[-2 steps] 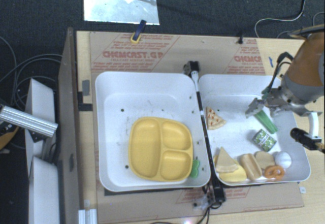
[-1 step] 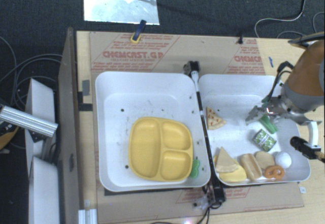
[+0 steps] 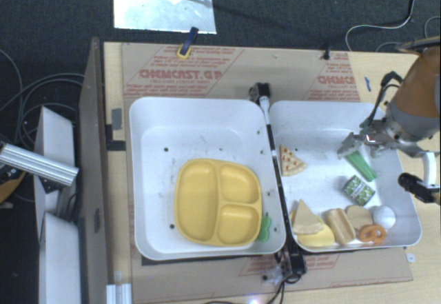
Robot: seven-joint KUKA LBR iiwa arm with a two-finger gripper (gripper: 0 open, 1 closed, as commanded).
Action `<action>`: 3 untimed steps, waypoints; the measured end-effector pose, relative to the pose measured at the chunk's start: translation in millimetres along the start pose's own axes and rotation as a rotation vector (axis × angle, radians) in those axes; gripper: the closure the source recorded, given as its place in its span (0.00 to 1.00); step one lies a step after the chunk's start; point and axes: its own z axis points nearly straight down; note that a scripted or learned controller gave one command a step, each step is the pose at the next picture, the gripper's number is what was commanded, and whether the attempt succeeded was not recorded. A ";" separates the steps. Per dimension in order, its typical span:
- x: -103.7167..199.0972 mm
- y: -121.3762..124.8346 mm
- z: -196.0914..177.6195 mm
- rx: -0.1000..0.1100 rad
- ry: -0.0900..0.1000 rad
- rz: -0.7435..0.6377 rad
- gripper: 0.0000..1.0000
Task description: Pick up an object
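My gripper [image 3: 363, 143] hangs over the right bin [image 3: 324, 123], near its right side, under the grey and orange wrist. Directly below and touching it in the image lies a green stick-shaped item [image 3: 362, 165], slanting down to the right. Whether that item is gripped cannot be seen. A small green box [image 3: 359, 189] sits just below the stick. A pizza slice [image 3: 290, 160] lies at the bin's left wall. Along the front edge are a yellow cheese wedge [image 3: 306, 220], a bread roll [image 3: 339, 225], a pretzel [image 3: 372, 232] and a white egg [image 3: 384, 215].
The left bin [image 3: 158, 123] holds a yellow divided plate [image 3: 218, 201], with a small green item [image 3: 265, 228] wedged at its right edge. A black divider [image 3: 273, 158] runs between the bins. Cardboard lies under both bins, and cables trail at the far right.
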 end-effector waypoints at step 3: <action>-1.3 59.9 -24.6 -0.003 -0.001 -0.001 0.00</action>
